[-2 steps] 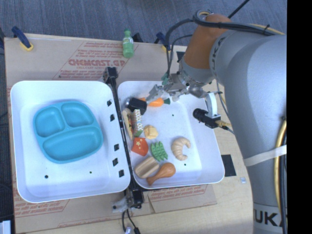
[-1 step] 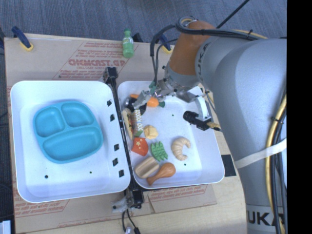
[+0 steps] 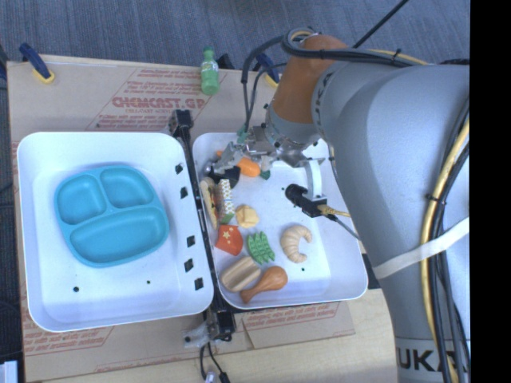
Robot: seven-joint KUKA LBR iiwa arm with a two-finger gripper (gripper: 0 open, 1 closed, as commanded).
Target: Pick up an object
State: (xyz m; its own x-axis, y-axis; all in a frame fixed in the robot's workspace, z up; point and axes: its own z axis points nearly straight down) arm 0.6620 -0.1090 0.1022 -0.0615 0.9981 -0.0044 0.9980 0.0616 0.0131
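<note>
Orange toy piece [image 3: 249, 167] is seen just near-right of the hand [image 3: 239, 152], at the right bin's [image 3: 343, 282] far-left corner; finger state cannot be told.

Cardboard-covered bench [image 3: 120, 106], two white bins [image 3: 48, 294], green bottle [image 3: 209, 72]

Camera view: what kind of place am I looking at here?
Probably a robot test bench: a grey arm reaches over two white bins, one with toy food like a croissant, one with a blue tray.
</note>
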